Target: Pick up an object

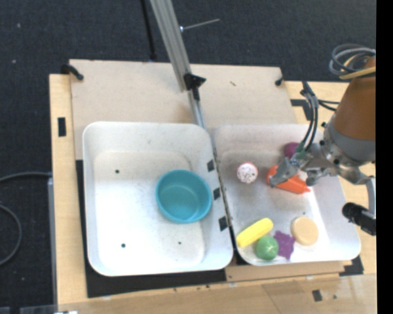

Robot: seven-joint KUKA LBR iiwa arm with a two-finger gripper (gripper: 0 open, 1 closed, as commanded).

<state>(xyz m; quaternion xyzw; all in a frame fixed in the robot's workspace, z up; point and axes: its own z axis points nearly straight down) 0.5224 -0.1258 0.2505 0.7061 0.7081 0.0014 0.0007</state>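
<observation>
Gripper (pixel 285 172) low — touching orange piece (pixel 293 185).

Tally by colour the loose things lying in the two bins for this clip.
Blue: 1, bowl in the left bin
White speckled: 1, ball
Orange: 1, piece at the pincer
Yellow: 1, block
Green: 1, ball
Purple: 2, one by the green ball, one behind the pincer
Tan: 1, disc
Total: 8

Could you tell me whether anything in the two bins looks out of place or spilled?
Nothing stands out. The blue bowl sits upright in the left bin; the toys lie loose in the right bin, with the gripper over the orange piece.
</observation>
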